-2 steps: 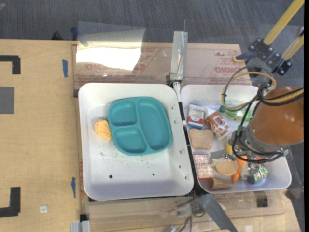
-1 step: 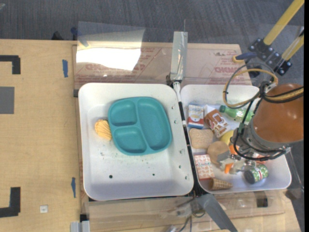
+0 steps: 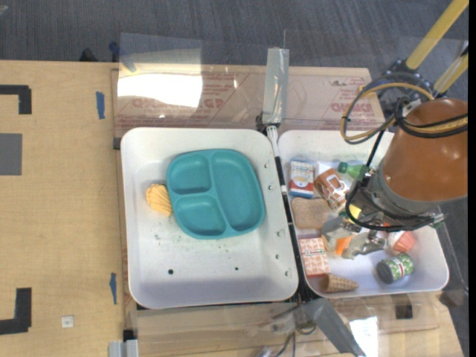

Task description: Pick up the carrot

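Reaching in from the right, the arm (image 3: 428,155) hangs low over the right bin (image 3: 439,270), orange band uppermost. Gripper (image 3: 355,238) sits down among the clutter; whether it is released or clenched, cannot tell from this angle. Carrot (image 3: 342,245): small orange piece in the right bin, just beside the gripper's metal parts, partly hidden by them; cannot tell if they touch.

Around it in the same bin:
- red-and-white box (image 3: 313,255), left of the carrot
- ice-cream cone (image 3: 335,282), near the front edge
- green-labelled can (image 3: 395,268), on its side
- blue-and-white carton (image 3: 301,177), at the back

Left bin (image 3: 149,274): teal divided plate (image 3: 216,192), with a yellow shell-shaped piece (image 3: 158,198) touching its left edge.
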